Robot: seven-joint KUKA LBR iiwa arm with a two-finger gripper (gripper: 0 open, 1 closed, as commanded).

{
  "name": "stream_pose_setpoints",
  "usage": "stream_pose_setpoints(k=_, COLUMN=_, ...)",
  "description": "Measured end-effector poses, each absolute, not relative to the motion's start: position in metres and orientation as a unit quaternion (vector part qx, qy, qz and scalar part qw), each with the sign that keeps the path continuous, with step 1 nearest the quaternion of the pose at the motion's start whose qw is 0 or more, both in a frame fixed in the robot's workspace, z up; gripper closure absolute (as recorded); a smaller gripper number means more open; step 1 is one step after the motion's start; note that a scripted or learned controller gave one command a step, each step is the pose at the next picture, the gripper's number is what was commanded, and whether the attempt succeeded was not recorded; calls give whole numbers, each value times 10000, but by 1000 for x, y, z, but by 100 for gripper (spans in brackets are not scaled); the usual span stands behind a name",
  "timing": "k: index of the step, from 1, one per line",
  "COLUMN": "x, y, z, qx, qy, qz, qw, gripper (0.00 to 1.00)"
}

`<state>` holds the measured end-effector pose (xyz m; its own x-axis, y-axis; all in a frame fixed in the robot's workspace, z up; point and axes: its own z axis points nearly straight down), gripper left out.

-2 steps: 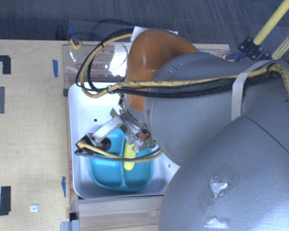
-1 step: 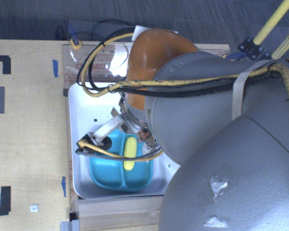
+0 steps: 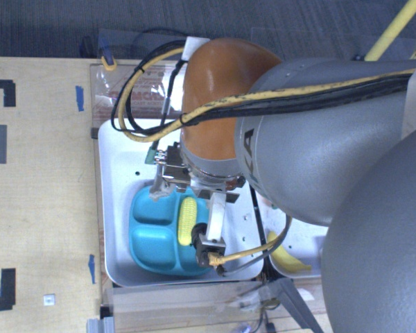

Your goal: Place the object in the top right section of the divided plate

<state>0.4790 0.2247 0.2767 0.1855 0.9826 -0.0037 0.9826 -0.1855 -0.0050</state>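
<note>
1. Corn cob (image 3: 186, 217) lies lengthwise on the right side of the blue divided plate (image 3: 150, 248), which sits toward the near wall of the left bin (image 3: 118, 179). I cannot tell whether it sits wholly in the top right section or crosses a divider.
2. Equally near, a curved yellow thing (image 3: 289, 259) lies in the right bin (image 3: 304, 236), well apart from the plate.
3. Farther back, the gripper (image 3: 168, 184) hangs low over the plate's far edge, just beside the cob's upper end. Whether it is wide or closed cannot be told, and the cob is not visibly held.
4. Risks, as I judge them:
   - A lift with metal touching the rim could drag or tip the plate.
   - A sideways move could roll the cob into another section.
</note>
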Motion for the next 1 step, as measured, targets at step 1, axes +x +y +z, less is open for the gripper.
stream_pose_setpoints(k=1, x=499, y=129, z=135, qx=-8504, qy=-5261, qz=51, qw=14, gripper=0)
